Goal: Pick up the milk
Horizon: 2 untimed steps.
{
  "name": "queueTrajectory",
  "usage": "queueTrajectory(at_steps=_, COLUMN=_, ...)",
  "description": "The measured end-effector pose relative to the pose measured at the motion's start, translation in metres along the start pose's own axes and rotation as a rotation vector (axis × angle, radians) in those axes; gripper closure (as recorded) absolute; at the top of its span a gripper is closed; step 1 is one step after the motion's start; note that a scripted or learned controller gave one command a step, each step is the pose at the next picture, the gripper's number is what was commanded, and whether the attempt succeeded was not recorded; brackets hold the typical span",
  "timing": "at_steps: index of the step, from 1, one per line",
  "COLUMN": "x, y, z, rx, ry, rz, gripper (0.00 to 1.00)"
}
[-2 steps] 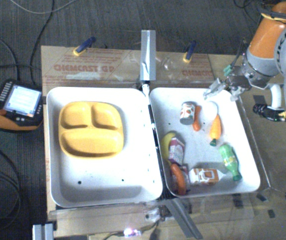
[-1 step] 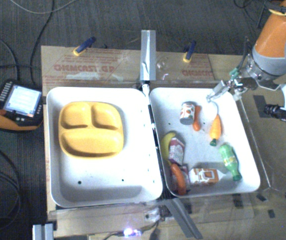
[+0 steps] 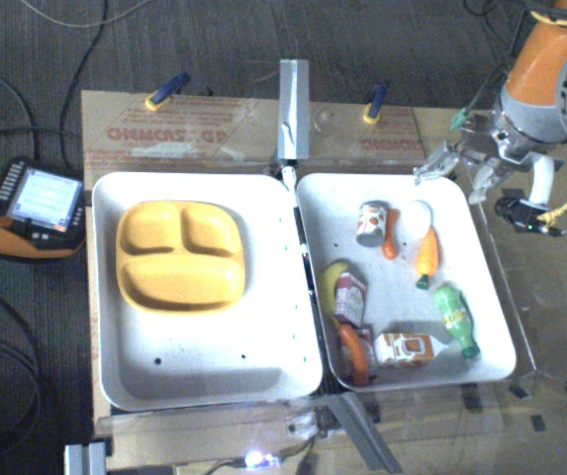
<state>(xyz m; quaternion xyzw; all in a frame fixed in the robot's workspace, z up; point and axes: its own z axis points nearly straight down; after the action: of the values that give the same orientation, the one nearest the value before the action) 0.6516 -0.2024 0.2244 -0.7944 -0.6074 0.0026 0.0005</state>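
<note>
End effector at upper right of frame, above top right corner of right bin, fingers spread open, nothing between them. Milk carton lying on side at bottom of right bin, between sausage and green bottle. Carrot, can higher up. Yellow divided plate in left bin.
</note>
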Motion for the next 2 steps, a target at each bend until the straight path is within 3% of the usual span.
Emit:
queueTrajectory(at_steps=1, x=0.004, y=-0.099, z=0.083, rx=0.001, ry=0.005, rz=-0.247, gripper=0.0)
queueTrajectory(at_steps=2, x=0.069, y=-0.135, z=0.135, rx=-0.021, ry=0.001, rz=-0.131, gripper=0.0)
